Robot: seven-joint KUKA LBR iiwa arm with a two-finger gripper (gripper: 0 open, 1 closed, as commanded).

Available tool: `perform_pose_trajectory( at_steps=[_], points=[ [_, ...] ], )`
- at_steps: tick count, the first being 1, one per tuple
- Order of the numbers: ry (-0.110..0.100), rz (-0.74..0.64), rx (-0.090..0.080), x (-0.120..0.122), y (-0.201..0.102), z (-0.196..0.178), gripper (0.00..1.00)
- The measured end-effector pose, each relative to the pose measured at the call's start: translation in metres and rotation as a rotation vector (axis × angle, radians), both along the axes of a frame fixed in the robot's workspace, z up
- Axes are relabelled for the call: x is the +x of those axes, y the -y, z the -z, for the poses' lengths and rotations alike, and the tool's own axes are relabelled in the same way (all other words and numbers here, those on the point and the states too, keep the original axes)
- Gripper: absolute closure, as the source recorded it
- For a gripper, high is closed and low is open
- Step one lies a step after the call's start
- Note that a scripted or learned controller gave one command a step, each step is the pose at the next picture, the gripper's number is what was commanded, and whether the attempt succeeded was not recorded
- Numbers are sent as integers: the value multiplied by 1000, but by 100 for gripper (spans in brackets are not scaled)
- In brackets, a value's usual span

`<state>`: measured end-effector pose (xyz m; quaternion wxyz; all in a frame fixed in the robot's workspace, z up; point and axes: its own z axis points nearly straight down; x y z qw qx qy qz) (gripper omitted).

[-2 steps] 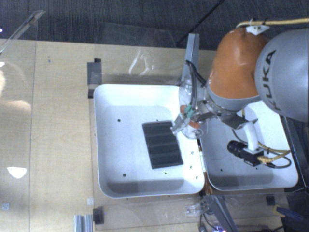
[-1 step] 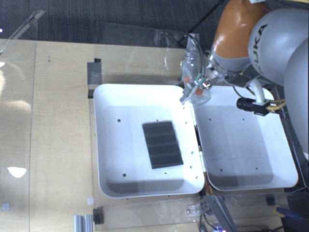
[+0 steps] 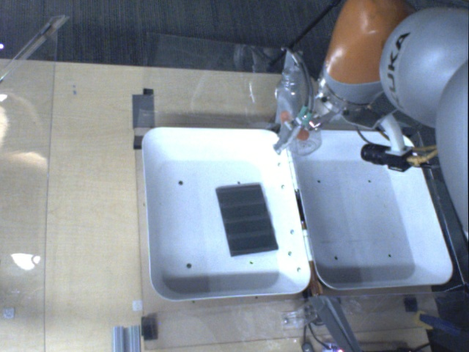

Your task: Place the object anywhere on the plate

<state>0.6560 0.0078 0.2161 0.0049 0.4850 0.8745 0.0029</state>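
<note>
A dark grey ribbed rectangular plate (image 3: pixel 247 218) lies flat in the middle of the left bin (image 3: pixel 168 196), turned slightly off square. My gripper (image 3: pixel 292 127) hangs over the far end of the ridge where the two bins meet, well beyond the plate's far right corner. Right at the gripper sits a small pale, see-through object (image 3: pixel 307 139) with red and green specks, over the far left corner of the right bin (image 3: pixel 410 226). Whether the gripper has hold of it is too unclear to tell.
The grey arm with its orange band (image 3: pixel 359 35) fills the upper right, above the right bin's far side. A black cable plug (image 3: pixel 385 155) juts over that bin. Wooden bench (image 3: pixel 73 196) spreads to the left, with black bin clamps (image 3: pixel 144 108) at the corners.
</note>
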Motion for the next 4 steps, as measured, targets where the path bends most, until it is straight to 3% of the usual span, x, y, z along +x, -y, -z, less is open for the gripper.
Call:
perform_pose_trajectory(
  at_steps=[1, 2, 3, 4],
  points=[
    [-3, -119, 0, 13, -93, -64, 100],
    [-6, -338, -2, -34, -39, -49, 100],
    [-4, -482, -3, -100, -48, -62, 100],
    [0, -400, -2, -164, -84, -181, 100]
  ],
)
